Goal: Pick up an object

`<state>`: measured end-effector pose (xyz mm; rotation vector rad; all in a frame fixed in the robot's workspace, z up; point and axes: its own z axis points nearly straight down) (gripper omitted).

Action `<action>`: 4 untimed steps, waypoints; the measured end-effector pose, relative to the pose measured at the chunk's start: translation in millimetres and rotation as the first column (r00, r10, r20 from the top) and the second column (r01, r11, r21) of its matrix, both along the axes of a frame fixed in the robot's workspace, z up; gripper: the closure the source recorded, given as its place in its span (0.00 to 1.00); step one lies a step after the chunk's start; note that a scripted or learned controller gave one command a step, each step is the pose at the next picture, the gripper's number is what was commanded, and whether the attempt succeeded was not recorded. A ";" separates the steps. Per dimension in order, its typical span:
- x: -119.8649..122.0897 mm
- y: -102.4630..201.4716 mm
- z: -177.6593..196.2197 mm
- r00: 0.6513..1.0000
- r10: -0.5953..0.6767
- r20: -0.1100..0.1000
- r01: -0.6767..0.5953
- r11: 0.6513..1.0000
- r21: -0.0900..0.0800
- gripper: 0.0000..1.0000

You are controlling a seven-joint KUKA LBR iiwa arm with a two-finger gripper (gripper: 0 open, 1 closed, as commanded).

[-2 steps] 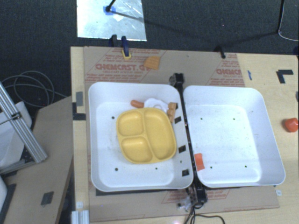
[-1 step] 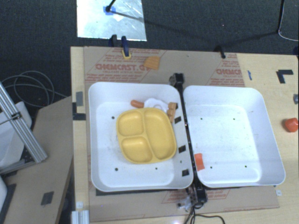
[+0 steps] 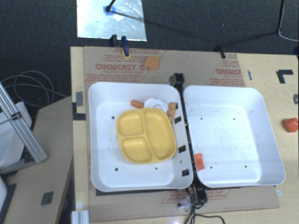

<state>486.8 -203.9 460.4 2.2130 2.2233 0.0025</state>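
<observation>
Wires (image 3: 192, 205) bunch up at the front edge of the table (image 3: 266, 66), right under the seam where the two bins meet. Can't tell whether the jaws are open or closed from this shot, so take what follows as a plan and not a play-by-play.

Pick options: the left bin (image 3: 100, 125) has a yellow divided plate (image 3: 145, 136) sitting roughly in the middle. Behind it, toward the far wall, is a small orange sausage-looking piece (image 3: 137, 104), a white thing (image 3: 155, 103) touching the plate's far rim, and a short tan piece (image 3: 172, 109) close to the wall shared with the other bin. The right bin (image 3: 233, 125) has one small orange block (image 3: 199, 162) tucked against its left wall near the front. Another orange-red bit (image 3: 290, 124) sits out on the table, past the right bin.

If it were me, I'd skip the plate. It looks wide, shallow and slick, so a two-finger pinch would probably only work on the rim. The sausage piece seems like the best bet, since it has free space on its far side. Come straight down, line the jaws across its short axis, open wide first, and close only once they're near the floor. The orange block is riskier, because one finger would likely hit the wall.
</observation>
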 end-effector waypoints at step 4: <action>26.8 96.7 -177.7 1.000 0.008 -0.008 -0.008 1.000 0.006 0.00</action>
